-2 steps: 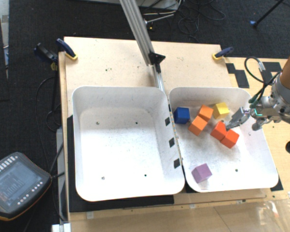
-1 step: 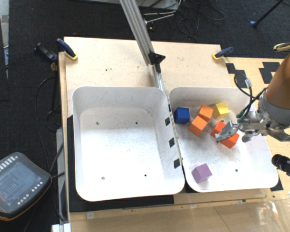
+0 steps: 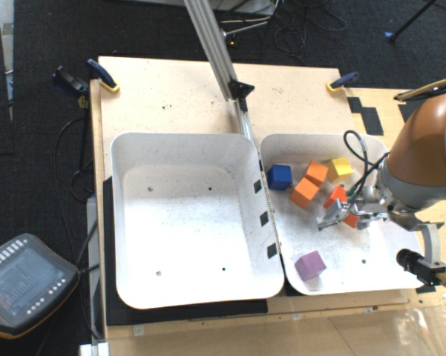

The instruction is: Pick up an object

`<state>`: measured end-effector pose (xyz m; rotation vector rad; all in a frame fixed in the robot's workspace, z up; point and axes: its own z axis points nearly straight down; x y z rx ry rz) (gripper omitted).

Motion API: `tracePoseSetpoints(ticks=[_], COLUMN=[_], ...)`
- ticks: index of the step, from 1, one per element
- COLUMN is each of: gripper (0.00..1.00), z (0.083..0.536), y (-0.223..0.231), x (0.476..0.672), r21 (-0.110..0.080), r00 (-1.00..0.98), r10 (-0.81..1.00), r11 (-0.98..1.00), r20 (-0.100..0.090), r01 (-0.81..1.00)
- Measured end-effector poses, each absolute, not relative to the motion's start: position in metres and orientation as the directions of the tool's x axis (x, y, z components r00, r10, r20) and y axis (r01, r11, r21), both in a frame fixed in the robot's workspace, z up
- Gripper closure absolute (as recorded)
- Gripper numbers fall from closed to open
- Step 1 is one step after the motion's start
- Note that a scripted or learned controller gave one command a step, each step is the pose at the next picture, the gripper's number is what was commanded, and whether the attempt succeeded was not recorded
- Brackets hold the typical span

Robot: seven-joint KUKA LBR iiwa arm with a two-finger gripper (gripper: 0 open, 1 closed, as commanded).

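Several small blocks lie in the right white bin: a blue cube, two orange cubes, a yellow cube, a red block and a purple cube. My gripper hangs low over the middle of this bin, directly at the red block, which it partly covers. A red-orange patch shows beneath the gripper's metal parts. The purple cube sits apart, near the bin's front edge.
The left white bin stands beside the right one, separated by a shared rim with black markers. A slanted metal pole rises from between the bins at the back. A teach pendant lies at the lower left.
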<state>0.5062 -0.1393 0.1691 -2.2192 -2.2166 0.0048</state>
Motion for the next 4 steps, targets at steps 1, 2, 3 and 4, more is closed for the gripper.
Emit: tracePoseSetpoints(ticks=[1, 2, 3, 4], gripper=[0.0, 1.0, 1.0, 1.0], z=[0.107, 0.121, 0.164, 0.214], y=[-0.138, -0.139, -0.144, -0.144], x=[0.498, 0.501, 0.502, 0.504], r21=[-0.007, 0.002, 0.005, 0.007], r00=[0.001, 0.001, -0.001, -0.003], r10=[1.0, 1.0, 1.0, 1.0], r11=[-0.001, -0.001, 0.001, 0.003], r20=[0.002, 0.0, -0.002, -0.002], r01=[1.0, 1.0, 1.0, 1.0])
